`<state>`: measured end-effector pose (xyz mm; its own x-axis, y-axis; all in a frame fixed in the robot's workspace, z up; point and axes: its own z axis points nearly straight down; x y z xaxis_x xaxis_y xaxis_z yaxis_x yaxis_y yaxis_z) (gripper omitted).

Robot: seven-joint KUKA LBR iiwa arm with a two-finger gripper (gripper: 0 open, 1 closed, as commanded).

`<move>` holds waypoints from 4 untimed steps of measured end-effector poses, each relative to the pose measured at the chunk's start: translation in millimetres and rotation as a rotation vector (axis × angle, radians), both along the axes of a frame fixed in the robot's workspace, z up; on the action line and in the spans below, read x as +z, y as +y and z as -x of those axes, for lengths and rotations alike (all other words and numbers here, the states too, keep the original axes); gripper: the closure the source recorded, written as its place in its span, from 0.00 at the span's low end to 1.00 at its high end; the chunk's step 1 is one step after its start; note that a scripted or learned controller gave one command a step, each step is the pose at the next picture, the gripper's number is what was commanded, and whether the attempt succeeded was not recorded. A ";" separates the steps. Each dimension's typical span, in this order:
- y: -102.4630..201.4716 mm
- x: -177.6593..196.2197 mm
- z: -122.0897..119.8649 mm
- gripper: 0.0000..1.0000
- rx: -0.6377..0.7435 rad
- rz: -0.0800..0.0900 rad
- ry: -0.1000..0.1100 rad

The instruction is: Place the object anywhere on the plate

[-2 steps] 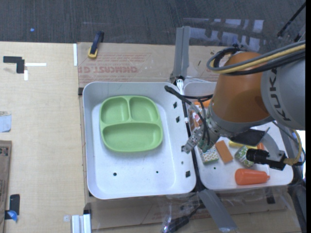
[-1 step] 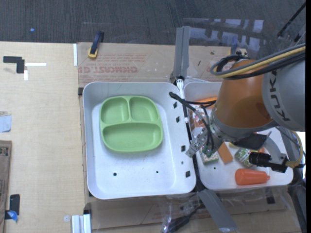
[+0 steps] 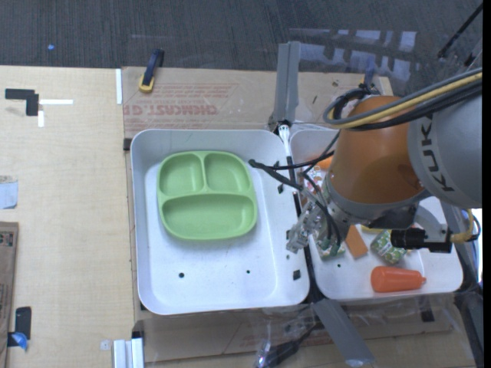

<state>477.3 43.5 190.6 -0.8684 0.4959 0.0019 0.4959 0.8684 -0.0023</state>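
Nearest the camera, an orange carrot-like piece (image 3: 397,280) is lying on the floor of the right bin (image 3: 345,282), untouched. Just behind it, a small orange block (image 3: 355,242) and a green-and-white packet (image 3: 383,248) are sitting side by side, partly under the arm (image 3: 376,159). Which of these is the object to move, I cannot tell; all three are resting in the right bin.

The gripper (image 3: 307,234) is hanging low over the divide between the two bins, near the block. It is showing as a grey tangle against cables; whether the claw is open, closed or gripping anything, I cannot tell. No item is showing clearly inside it.

Farther in, the left bin (image 3: 215,282) is holding the green plate (image 3: 207,194), well apart from the gripper. Its three compartments are showing bare green, with nothing lying on them.

Judgement: the task is sitting at an early stage. No placement is showing as done. A confirmed pick, the carry across the divide and the release over the plate are all looking outstanding.

Farthest back, a yellow-and-blue clamp (image 3: 151,70) is lying beyond the bins.
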 end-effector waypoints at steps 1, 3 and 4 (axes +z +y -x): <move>2.8 -0.1 0.0 1.00 0.127 0.000 0.000; -34.9 0.5 -0.8 1.00 0.082 -0.001 -0.002; -35.5 9.2 -2.2 1.00 0.081 -0.001 -0.004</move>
